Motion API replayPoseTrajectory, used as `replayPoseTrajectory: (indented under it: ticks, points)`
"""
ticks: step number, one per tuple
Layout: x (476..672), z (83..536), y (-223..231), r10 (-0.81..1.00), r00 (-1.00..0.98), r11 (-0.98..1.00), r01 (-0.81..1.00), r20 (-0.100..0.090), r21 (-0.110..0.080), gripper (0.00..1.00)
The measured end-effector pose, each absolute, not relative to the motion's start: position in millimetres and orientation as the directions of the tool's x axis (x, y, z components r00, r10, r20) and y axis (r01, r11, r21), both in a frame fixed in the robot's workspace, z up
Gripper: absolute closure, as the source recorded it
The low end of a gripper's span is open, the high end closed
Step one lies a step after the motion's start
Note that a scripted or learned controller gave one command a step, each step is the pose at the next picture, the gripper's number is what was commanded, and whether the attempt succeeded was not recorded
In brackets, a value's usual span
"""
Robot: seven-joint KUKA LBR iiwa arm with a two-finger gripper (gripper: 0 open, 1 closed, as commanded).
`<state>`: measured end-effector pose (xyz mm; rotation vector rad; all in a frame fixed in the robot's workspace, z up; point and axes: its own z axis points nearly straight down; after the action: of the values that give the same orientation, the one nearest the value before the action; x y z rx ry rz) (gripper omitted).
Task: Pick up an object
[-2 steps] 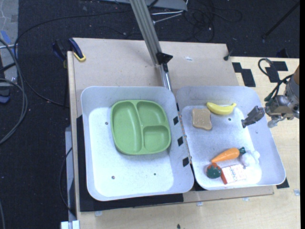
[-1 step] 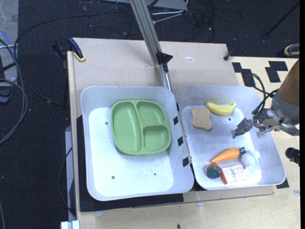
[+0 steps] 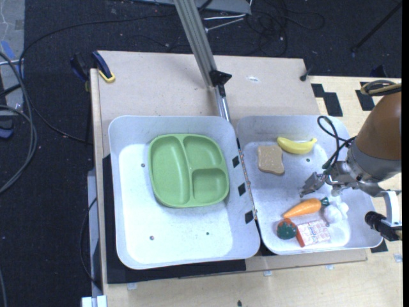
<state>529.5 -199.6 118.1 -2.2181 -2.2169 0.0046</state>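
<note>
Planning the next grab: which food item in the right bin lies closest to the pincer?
The carrot, orange, lying just below the pincer. The bread and banana sit farther up the bin.

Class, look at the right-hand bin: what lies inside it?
Inside the right bin: a banana, toast slice, carrot, red carton and green-red piece. The arm covers its right side.

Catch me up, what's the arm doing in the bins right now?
The KUKA arm reaches in from the right, its gripper low over the right bin, just above the toy carrot. Nothing is visibly held. Around it lie a banana, a slice of bread, a red carton and a small red-and-green item. The left bin holds a green divided plate.
</note>
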Motion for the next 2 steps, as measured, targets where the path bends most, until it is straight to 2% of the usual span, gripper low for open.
replayPoseTrajectory:
  ticks: [1,2]
  points:
    - [531.3,133,-201,1.0,0.001,-0.001,1.0,-0.001,0.001,1.0]
    - [535.5,189,-191,1.0,-0.003,0.003,1.0,-0.002,0.005,1.0]
